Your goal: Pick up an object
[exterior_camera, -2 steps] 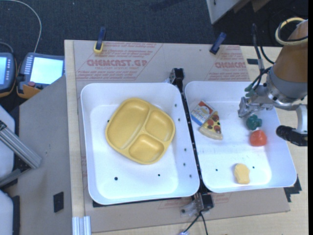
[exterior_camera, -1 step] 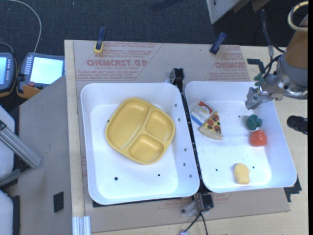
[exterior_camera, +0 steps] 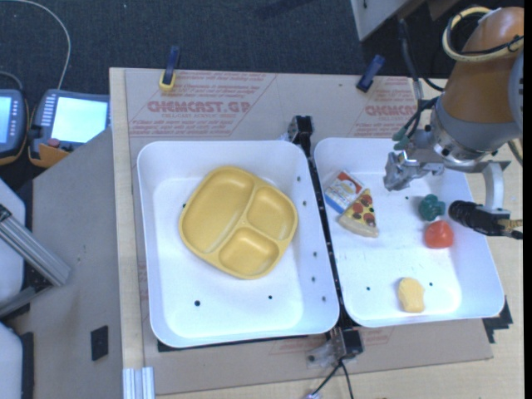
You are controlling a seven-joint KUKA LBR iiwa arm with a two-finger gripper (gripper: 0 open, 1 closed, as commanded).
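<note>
- Your gripper [exterior_camera: 405, 173] hangs over the upper middle of the right bin [exterior_camera: 474, 302], reaching in from the right under the grey and orange arm [exterior_camera: 480, 73].
- You can make out the grey metal end of the tool, but whether its fingers stand apart or together cannot be told from this slanted view; nothing is visibly held between them.
- You have 5 loose things in that bin. The pizza slice toy [exterior_camera: 360, 214] lies nearest, down and to the left of the tool, with the small white-and-blue packet [exterior_camera: 341, 190] touching its upper left side.
- The pizza slice's long axis runs on a slant, point toward the upper right, crust toward the lower left, so a grasp across its narrower width looks the likelier fit.
- The green piece [exterior_camera: 431, 207] sits just down and to the right of the tool, with the red ball [exterior_camera: 439, 234] just below it; both are near as well.
- The yellow lump [exterior_camera: 411, 294] rests well apart, near the bin's lower edge.
- The left bin [exterior_camera: 166, 248] carries only the yellow divided plate [exterior_camera: 239, 221], far from the tool.
- Judged from this, nothing is picked yet; a short move down-left to the slice or down-right to the green piece comes next.
</note>
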